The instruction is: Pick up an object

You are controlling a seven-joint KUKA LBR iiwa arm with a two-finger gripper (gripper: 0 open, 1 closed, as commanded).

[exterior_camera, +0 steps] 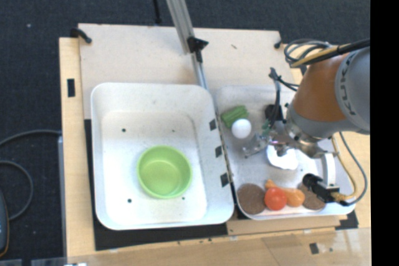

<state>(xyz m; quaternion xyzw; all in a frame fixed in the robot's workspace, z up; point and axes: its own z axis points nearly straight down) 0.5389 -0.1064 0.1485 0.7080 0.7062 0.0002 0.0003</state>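
My gripper [255, 145] hangs low over the middle of the right bin [249, 96], beneath the orange-banded wrist. Just to its upper left lies a white ball [241, 128], close to the gripper's tip, and a green block [234, 114] sits right behind the ball. Along the bin's front edge lie a brown disc [251, 197], a red round object [275, 199] and an orange piece [294, 197]. Nothing shows held in the gripper.
The left bin [124, 103] holds a light green bowl [164, 172] near its front middle. A metal post [181, 9] slants up from between the bins at the back. The arm covers the right bin's right side.
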